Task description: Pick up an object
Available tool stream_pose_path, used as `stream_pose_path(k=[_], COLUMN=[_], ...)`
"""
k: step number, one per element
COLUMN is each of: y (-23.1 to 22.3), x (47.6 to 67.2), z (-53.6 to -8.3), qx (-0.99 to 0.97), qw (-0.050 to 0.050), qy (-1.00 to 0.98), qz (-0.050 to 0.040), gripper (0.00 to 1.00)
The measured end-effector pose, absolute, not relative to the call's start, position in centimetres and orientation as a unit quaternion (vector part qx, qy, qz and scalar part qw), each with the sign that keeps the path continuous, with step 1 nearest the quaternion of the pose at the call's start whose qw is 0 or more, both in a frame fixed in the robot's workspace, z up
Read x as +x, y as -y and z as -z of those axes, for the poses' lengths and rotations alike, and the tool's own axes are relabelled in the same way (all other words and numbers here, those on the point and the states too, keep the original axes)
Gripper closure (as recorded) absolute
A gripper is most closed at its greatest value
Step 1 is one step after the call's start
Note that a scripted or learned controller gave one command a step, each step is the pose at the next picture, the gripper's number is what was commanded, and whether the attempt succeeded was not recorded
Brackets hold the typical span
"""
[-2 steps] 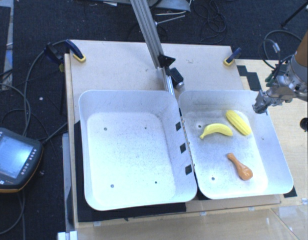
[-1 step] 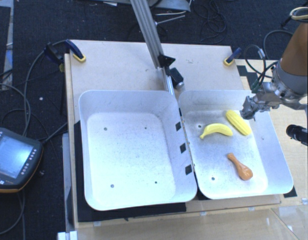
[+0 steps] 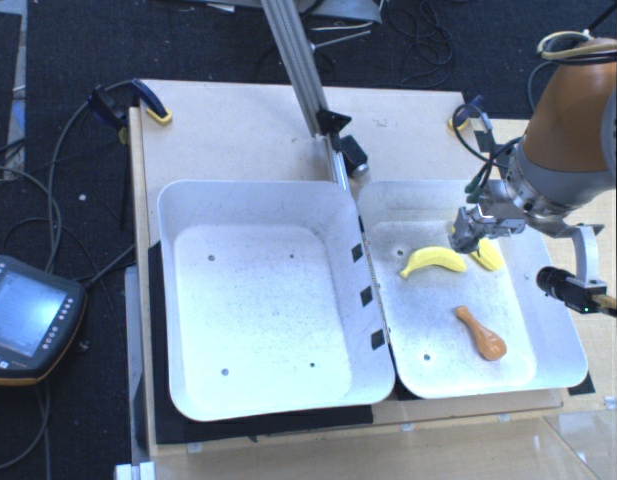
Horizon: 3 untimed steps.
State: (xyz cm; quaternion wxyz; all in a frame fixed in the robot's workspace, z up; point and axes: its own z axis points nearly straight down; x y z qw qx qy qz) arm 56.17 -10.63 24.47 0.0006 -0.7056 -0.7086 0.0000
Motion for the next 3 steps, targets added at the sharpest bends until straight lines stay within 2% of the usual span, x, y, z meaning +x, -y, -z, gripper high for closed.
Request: stream_pose_path(k=[1, 3], y=[4.9, -5.6], x=[54.9, 53.8], z=[-23.5, -22.2], qx=[-0.705, -0.705], qw=[0.001, 0.001], qy=[0.709, 0.709], qz=[-0.0002, 0.0002], gripper=[1.0, 1.0])
